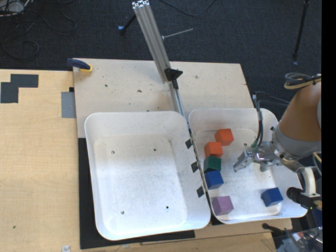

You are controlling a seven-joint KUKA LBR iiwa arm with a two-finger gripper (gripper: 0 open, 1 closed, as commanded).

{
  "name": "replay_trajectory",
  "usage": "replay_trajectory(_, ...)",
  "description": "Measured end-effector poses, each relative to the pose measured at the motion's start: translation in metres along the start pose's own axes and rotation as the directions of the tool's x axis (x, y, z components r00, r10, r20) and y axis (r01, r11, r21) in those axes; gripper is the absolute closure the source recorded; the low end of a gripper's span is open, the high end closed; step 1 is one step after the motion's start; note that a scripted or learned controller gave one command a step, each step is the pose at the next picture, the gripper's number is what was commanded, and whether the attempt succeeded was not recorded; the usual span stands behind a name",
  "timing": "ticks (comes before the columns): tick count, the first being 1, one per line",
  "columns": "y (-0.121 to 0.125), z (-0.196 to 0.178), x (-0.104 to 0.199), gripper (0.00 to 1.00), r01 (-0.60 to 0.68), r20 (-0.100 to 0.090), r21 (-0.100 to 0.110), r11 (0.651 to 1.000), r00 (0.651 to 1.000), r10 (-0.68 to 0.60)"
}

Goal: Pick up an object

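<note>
Purple block and blue block lie apart from the gripper, jaws' state indiscernible, which risks closing on bare bin floor.

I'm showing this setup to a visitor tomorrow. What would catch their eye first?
Probably the coloured blocks in the right bin: two orange blocks, a green block and a blue block in a line along its left wall, with a purple block and another blue one nearer the front. Next, the arm's hand poised just right of that line.
</note>
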State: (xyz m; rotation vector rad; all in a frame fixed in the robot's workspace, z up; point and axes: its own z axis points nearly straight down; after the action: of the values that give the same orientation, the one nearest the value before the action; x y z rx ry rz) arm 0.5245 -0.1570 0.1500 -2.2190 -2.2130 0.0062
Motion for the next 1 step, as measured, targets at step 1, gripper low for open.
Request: replay_trajectory(1, -0.0016, 0.0542, 0.0011, 0.0, 0.0, -0.001, 0.001, 1.0, 1.0, 0.0)
